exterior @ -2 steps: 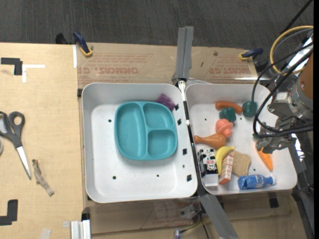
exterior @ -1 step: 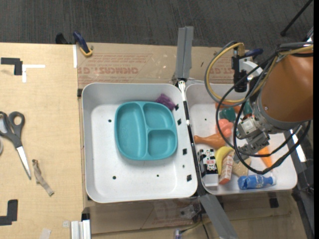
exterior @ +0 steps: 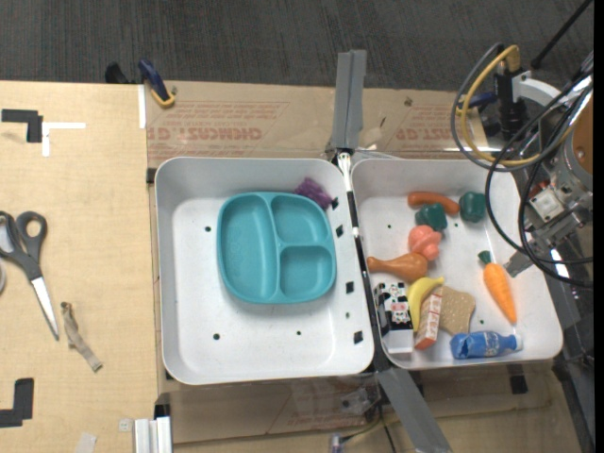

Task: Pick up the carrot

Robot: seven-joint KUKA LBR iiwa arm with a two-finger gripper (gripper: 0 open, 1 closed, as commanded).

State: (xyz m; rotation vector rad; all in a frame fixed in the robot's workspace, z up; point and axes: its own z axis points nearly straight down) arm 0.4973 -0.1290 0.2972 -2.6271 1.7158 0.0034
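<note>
The carrot [exterior: 499, 292], orange with a green top, lies in the right bin [exterior: 543, 333] near its right wall, pointing toward the front. My gripper [exterior: 525, 259] hangs at the bin's right edge, just right of and above the carrot's green end, partly masked by cables and the wrist. Nothing shows held in it.
The right bin also holds a banana [exterior: 421, 296], a bread slice [exterior: 457, 310], a blue bottle [exterior: 483, 344], a drumstick [exterior: 398, 265], a peach [exterior: 425, 242] and teal pieces [exterior: 472, 206]. A teal divided plate [exterior: 278, 248] sits in the left bin [exterior: 179, 328]. Scissors [exterior: 28, 253] lie on the bench at left.
</note>
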